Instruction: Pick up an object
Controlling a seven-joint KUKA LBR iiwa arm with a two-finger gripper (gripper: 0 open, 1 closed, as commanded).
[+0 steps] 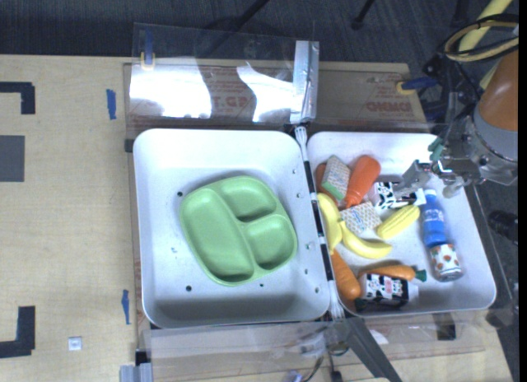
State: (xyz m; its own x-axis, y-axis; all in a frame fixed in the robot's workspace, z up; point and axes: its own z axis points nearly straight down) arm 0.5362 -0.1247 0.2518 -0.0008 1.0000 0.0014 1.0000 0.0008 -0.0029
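arm (501, 117) cut off at right
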